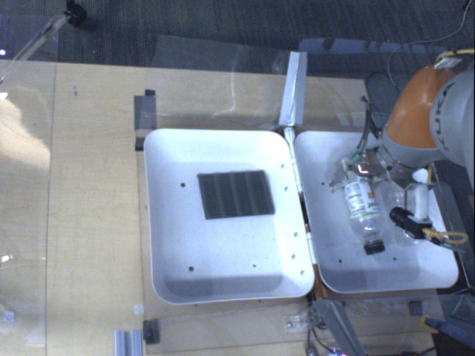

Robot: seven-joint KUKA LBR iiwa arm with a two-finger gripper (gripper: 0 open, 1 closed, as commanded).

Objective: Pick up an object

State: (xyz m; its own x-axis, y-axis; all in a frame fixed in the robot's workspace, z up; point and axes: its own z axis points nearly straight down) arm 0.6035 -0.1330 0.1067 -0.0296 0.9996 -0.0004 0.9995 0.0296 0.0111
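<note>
Right bin: clear bottle lengthwise, black cap toward near rim; pincer state unclear.

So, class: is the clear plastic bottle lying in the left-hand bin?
No. The clear plastic bottle lies in the right bin, while the left bin holds a dark ribbed pad.

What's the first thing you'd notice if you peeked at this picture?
The big orange band on the grey robot arm at the right jumps out first. Below it, a clear plastic bottle with a black cap lies in the right bin. A dark ribbed rectangle sits in the left bin.
</note>
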